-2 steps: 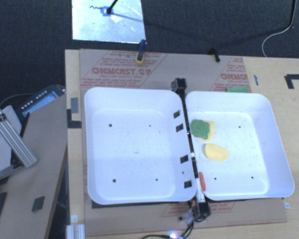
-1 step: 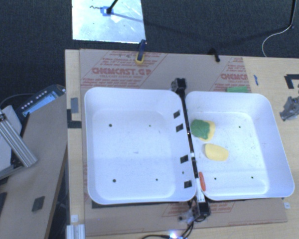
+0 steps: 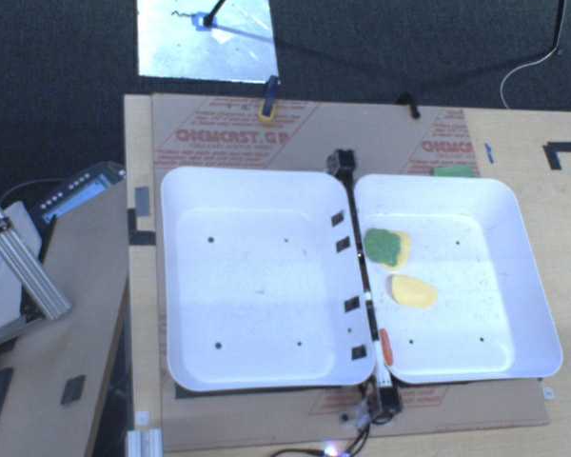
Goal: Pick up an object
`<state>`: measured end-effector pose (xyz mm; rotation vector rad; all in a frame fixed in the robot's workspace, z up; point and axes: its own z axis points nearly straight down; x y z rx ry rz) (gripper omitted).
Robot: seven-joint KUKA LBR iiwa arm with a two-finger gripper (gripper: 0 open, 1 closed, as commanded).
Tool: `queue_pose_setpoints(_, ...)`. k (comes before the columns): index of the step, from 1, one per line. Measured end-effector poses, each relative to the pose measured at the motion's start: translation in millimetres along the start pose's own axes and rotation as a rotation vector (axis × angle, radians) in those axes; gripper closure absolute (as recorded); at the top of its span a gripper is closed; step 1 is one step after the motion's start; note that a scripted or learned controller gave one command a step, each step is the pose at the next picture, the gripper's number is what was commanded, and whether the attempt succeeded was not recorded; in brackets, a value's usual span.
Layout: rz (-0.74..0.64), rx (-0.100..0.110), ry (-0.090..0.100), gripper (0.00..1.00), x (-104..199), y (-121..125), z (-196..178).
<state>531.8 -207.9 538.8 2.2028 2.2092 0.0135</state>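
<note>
The right bin holds three small things near its left wall. A green leafy lump lies on a pale yellow piece at the upper left. Just below it rests a yellow oval object. A thin orange-red piece lies along the bin's lower left edge, beside the divider.
The left bin sits beside the right one, joined by a black clipped divider. Both rest on a cardboard sheet printed with red letters. A metal plate lies at the back, and a grey device at the left.
</note>
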Motion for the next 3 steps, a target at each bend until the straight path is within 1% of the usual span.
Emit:
queue_pose_setpoints(1,-0.004,0.026,0.012,1.0,55,-48,76)
queue_pose_setpoints(2,-0.003,0.015,0.006,1.0,44,11,54)
queue_pose_setpoints(3,0.002,0.012,0.003,1.0,3,50,1)
